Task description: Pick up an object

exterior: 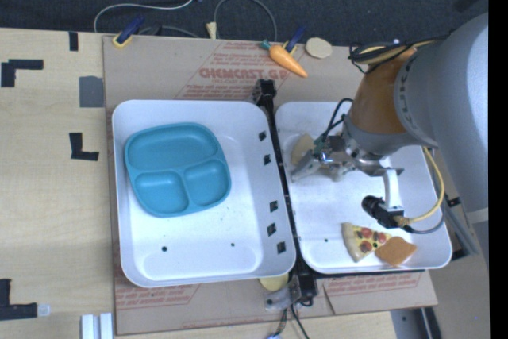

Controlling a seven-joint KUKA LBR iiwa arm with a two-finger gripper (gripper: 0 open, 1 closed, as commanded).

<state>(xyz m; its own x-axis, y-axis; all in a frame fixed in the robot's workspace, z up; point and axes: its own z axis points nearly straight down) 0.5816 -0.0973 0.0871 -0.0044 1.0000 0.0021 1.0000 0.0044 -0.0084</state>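
Reaching into the right bin (317,254), the gripper (305,164) hangs beside a pale round piece (302,145); whether its fingers grip it, I cannot tell. A toy pizza slice (359,240) lies nearer that bin's front wall, and red "CHEMCAST" lettering (230,73) marks the cardboard behind.

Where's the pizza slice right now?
The pizza slice lies in the right bin, near its front right corner, beside a brown piece and below the hand.

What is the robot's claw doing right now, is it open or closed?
Claw: low in the right bin, beside a small tan object; open or closed cannot be told.
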